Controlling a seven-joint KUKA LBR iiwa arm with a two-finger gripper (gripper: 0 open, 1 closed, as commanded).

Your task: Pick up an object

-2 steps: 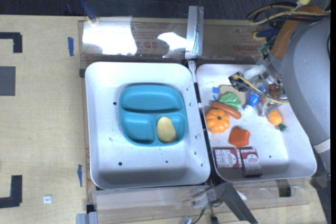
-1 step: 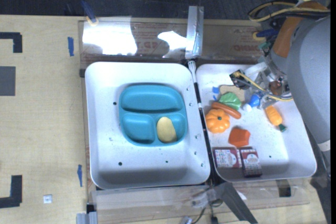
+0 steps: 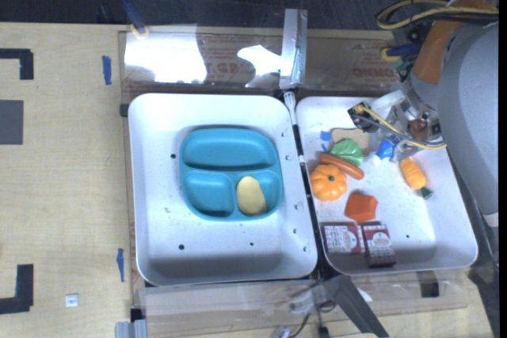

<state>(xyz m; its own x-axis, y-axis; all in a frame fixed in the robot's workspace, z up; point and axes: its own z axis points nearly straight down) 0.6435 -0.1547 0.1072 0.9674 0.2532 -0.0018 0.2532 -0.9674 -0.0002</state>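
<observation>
Clutter waits in the right bin

Nearest lie two small cartons; beyond them a red block, pumpkin and carrot, spread for picking. Farther, the claw hovers over the bin's back; its grip state I cannot tell.
</observation>
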